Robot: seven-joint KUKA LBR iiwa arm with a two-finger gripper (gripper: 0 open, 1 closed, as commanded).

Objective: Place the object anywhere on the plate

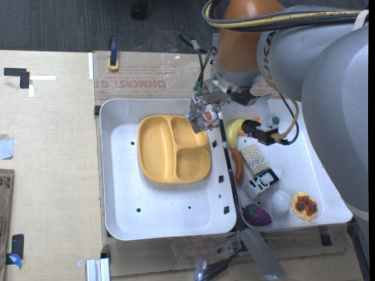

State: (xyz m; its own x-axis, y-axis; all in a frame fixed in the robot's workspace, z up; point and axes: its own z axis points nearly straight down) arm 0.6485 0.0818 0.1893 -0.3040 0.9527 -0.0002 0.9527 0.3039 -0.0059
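Grey and bulky, the robot arm (328, 86) with its orange band looms nearest the lens, reaching in from the right. Two shallow white bins sit on the desk: the left bin (117, 204) carries the yellow compartmented plastic plate (173, 148), the right bin (328, 186) a jumble of toys. The claw (202, 117) hangs over the plate's far right rim, apparently pinching a small orange-and-white object (207, 117), probably ready for release.

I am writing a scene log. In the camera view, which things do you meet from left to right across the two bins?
Yellow plate → gripper → sausage → patterned packet → white ball → small tart.
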